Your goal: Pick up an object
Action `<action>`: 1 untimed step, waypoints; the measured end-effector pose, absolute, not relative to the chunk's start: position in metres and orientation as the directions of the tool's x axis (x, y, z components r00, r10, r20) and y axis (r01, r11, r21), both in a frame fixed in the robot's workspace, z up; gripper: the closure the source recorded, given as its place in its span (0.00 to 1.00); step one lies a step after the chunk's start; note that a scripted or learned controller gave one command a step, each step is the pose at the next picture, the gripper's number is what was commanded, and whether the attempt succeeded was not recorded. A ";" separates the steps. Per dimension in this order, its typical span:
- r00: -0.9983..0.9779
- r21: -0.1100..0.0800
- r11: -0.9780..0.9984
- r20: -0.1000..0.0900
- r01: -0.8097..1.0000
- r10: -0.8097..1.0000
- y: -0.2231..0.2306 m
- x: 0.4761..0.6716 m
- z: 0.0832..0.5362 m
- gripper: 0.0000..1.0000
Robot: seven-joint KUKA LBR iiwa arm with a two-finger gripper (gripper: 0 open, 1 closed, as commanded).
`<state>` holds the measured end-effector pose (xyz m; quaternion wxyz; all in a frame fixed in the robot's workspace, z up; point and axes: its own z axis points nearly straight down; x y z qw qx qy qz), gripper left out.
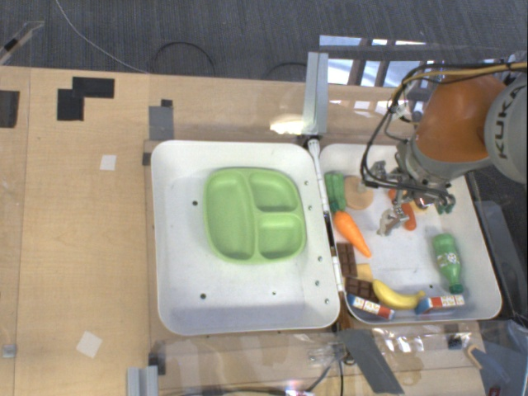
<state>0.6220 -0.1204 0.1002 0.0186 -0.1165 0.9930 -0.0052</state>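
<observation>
- Bench foreground first: along the near wall of the right bin (487,304) lie a banana (397,296), a chocolate bar (350,268) and a small red-and-blue block (438,304), crowded together near the front-left corner.
- Just behind them, toward the right wall, a green bottle (448,261) lies on its side, long axis running roughly near-to-far.
- Next back, a carrot (352,232) lies slantwise by the left wall, thick end toward the front, with a green vegetable (335,192) and a tan disc (358,195) beyond it.
- The gripper (394,220) hangs over the middle of this bin; whether its fingers are spread or closed cannot be made out. A small orange-red item (410,221) sits right at the tips, but no grasp can be confirmed.
- Deciding relation: the carrot lies just to the camera's left of the gripper, its long axis diagonal, so a grasp there would likely need the wrist turned across that axis. The bottle lies well nearer the camera and rightward.
- Farthest left, the left bin (177,304) bears a green divided plate (254,214).
</observation>
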 end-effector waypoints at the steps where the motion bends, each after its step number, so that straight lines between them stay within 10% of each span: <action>1: -0.942 -0.019 0.942 -0.033 -0.334 -0.335 -0.177 0.615 0.100 0.00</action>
